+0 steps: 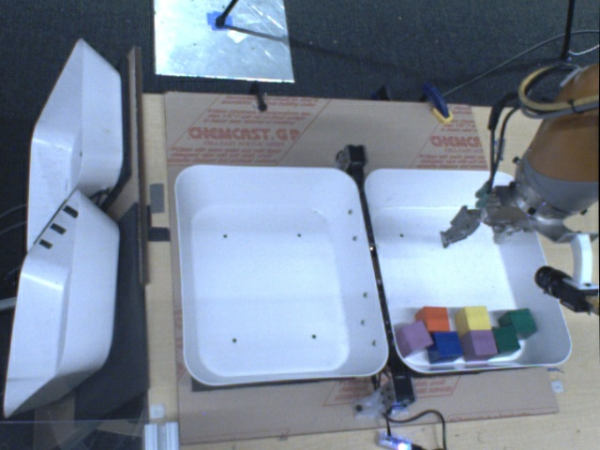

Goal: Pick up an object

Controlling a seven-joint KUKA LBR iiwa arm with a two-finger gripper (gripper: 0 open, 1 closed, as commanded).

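Several small blocks lie in a cluster along the near edge of the right bin (pixel 403 216): a purple block (pixel 412 336), an orange block (pixel 433 318), a blue block (pixel 445 346), a yellow block (pixel 472 320), a second purple block (pixel 480 344) and a green block (pixel 517 323). My gripper (pixel 484 227) hangs over the far right part of that bin, well behind the blocks. It is open, its fingers spread, with nothing between them.
The left bin (pixel 272 181) sits beside the right one, with a dark divider strip between them. A shiny metal sheet (pixel 223 26) lies on the floor at the back. White housings (pixel 66 223) stand at the far left. Cables run near the bench's front edge.
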